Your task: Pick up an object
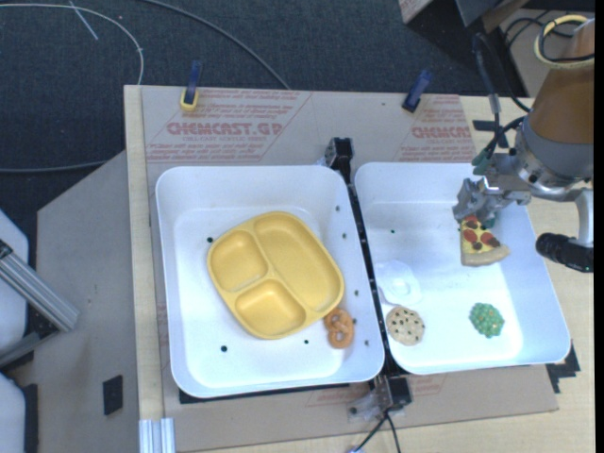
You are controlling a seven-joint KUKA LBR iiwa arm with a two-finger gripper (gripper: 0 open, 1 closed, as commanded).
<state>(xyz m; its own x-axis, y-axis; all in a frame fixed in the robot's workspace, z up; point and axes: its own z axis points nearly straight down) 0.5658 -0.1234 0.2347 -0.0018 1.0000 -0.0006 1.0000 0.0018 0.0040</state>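
The arm's upper part is chopped off by the frame edge, so it's just the orange band and the grey wrist hanging over the right bin (538, 281). The gripper (478, 208) sits right at the top tip of the pizza slice (480, 241), and the metal blocks the view of its fingers, so whether they're spread or pinched is impossible to call. Below the slice there's open white floor, then the green broccoli piece (487, 319). Down and to the left lies the cookie (405, 325), close to the bin's near rim. Further left, in the other bin (179, 253), sit the yellow divided plate (274, 272) and a pretzel (339, 327), well apart from the gripper.
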